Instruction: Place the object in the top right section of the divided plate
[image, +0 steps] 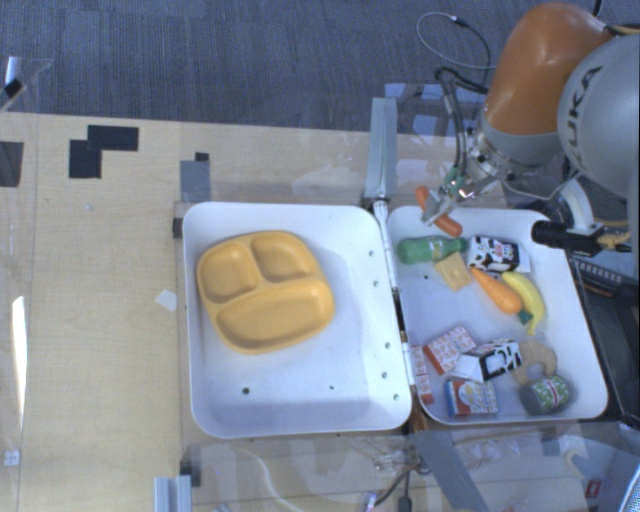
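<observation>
So the hand (440, 205) is hovering at the top edge of the right bin (585, 340), and there's a small orange-red sausage-looking thing (447, 225) right at its fingertips. Honestly can't tell if the fingers are apart or pinched on it, too small and blurry. Just below that piece sits a green bottle (430, 249), then a cheese slice (455, 271), a carrot (495, 291) and a banana (528, 297). The yellow divided plate (265, 290) is over in the left bin (290, 400), well apart from the hand.
</observation>
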